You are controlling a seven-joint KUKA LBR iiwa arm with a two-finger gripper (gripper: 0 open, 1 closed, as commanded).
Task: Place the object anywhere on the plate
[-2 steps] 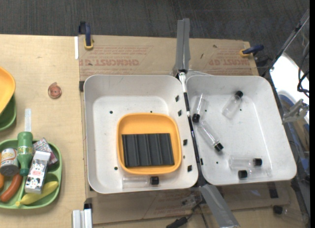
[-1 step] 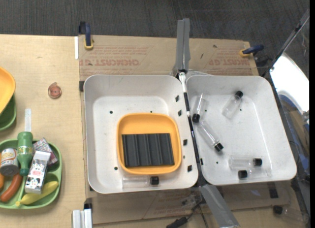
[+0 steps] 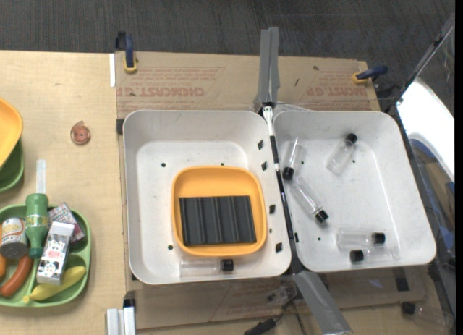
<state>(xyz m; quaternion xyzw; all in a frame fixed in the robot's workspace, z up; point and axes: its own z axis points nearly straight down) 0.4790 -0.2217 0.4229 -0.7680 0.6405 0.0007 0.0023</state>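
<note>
View from beside the bench. The square orange-yellow plastic plate (image 3: 217, 180) sits in the middle of the left shallow white bin (image 3: 148, 145). A dark grey ridged rectangular slab (image 3: 218, 220) lies flat on it, ribs running away from the near edge, and covers most of the plate's floor. If the slab is the task's object, it appears to be placed already. If not, the candidates are the small clear plastic vials with black caps scattered in the right shallow white bin (image 3: 405, 181), on the arm's side of the bench. Among them, the slanted clear vial beside the divider (image 3: 309, 202) is the nearest to the plate, with its long axis running diagonally and its cap toward the near right. One more clear capped vial (image 3: 206, 265) lies crosswise in the left bin, just below the plate's near rim. From any vial in the right bin, the plate lies to the left, across the divider. The gripper's state cannot be told from here.
</note>
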